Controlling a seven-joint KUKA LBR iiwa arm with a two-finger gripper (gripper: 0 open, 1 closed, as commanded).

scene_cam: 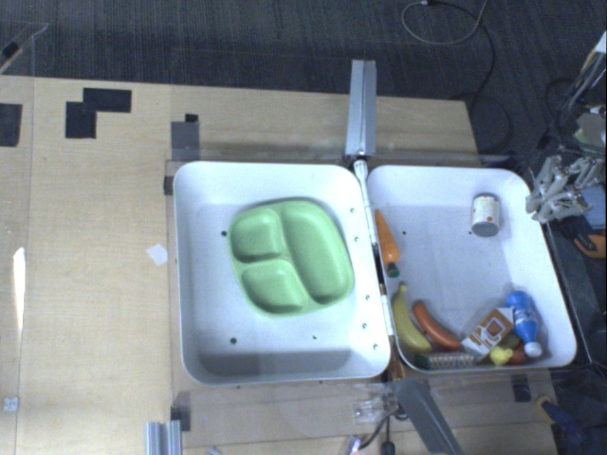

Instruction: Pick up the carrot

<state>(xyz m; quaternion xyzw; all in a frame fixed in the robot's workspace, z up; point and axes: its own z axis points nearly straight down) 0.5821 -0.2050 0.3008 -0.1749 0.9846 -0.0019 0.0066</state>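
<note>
1. Broadly, the pale wooden bench (95, 301) is the largest thing, stretching far to the left of the pincer and bearing black square markings near its upper left; beyond it lies dark grey carpet (237, 12) with a thin looping cable (455, 17) above and left of the pincer.
2. Next, the left shallow white plastic bin (204, 349) sits well to the pincer's left, holding a light green three-compartment plastic tray (289, 256).
3. Just left of and below the pincer is the right shallow white plastic bin (446, 263), its upper right corner just beside the pincer.
4. The grey metal pincer (560, 192) hangs at the right edge of the view, over the right bin's upper right rim; whether its fingers are spread or pressed together I cannot tell.
5. A yellow curved banana (408, 318) and a red sausage-shaped toy (434, 324) lie down-left of the pincer, near a small printed carton (489, 331) and a blue plastic bottle (523, 317) straight below it.
6. The slim orange carrot (385, 237) lies well left of the pincer, against the right bin's left wall, its long axis running up and down the view along that wall; which end is its tip is unclear.
7. A small silver metal can (485, 213) lies close to the pincer's left.
</note>
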